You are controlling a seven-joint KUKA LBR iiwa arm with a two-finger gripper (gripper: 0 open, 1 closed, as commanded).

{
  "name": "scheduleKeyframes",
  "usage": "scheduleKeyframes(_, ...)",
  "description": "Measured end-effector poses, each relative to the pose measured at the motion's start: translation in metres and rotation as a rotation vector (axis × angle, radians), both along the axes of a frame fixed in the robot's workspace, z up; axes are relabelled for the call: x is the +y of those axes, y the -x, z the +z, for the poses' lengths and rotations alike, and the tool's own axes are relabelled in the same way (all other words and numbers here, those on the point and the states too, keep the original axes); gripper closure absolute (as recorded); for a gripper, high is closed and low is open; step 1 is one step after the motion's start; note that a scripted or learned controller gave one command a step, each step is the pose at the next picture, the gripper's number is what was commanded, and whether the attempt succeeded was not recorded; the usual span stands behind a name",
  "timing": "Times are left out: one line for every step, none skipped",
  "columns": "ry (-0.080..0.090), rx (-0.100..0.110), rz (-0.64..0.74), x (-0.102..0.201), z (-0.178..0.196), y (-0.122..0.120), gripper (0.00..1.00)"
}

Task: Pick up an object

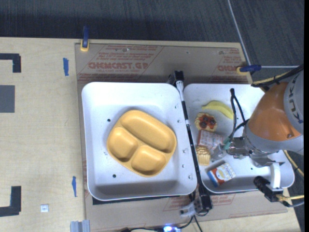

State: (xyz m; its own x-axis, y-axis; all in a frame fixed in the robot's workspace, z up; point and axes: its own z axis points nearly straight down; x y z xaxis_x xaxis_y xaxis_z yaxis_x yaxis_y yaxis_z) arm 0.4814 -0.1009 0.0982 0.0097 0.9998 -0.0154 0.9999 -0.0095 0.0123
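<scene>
Now | right bin (251,93): jaws (223,148) low among packets, state cannot be told | nearest packet (208,139) just left of jaws | judgement: centre over one item, descend straight.

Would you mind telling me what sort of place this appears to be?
Probably a robotics lab bench set up for grasping trials: a robot arm reaches over two white bins, blue clamps hold a board on the bench, and toy food such as a banana lies in one bin.
</scene>
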Motion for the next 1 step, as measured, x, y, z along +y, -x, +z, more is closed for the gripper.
scheduleKeyframes(0.000, -0.002, -0.001, -0.0023, -0.0068, -0.0006, 0.00)
